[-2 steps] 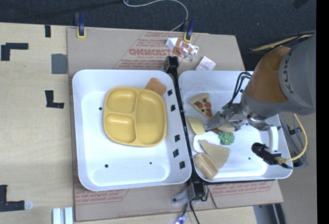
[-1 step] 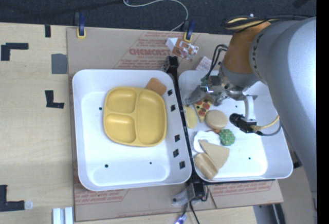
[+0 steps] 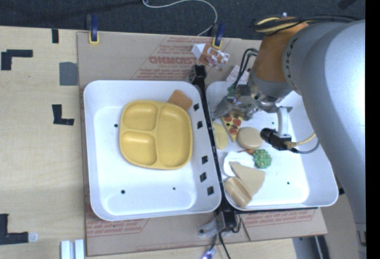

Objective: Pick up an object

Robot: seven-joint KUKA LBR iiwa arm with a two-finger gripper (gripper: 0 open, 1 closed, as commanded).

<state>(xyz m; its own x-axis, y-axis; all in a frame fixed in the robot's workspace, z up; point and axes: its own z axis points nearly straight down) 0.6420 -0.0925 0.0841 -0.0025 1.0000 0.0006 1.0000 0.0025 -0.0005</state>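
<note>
Nearest you in the right bin [image 3: 294, 186], two tan bread-like wedges [image 3: 243, 183] lie against each other close to the divider between the bins. Just beyond them you see a small green broccoli piece [image 3: 262, 159], touching or almost touching a round tan bun [image 3: 249, 137] on its far side. Left of the bun, a pale yellow piece [image 3: 220, 136] rests along the divider wall. A little farther in lies a pizza slice [image 3: 233, 122] with red dots, and that is the piece closest to the tool.

The gripper [image 3: 235, 107] hangs low over the far left part of the right bin, directly above or at the far edge of the pizza slice. You cannot tell from this angle whether it is spread or closed, nor whether it touches the slice. Nothing is visibly pinched in it, so every loose piece is lying on the bin floor.

In the left bin [image 3: 148, 189], a yellow divided plate [image 3: 157, 134] sits near the middle, and an orange-brown piece [image 3: 180, 99] lies beside its far right corner.

Farther back, on the cardboard sheet [image 3: 136, 56] under the bins, a small printed packet [image 3: 211, 57] lies just beyond the divider, and a blue clamp [image 3: 218, 34] grips the sheet's far edge.
</note>
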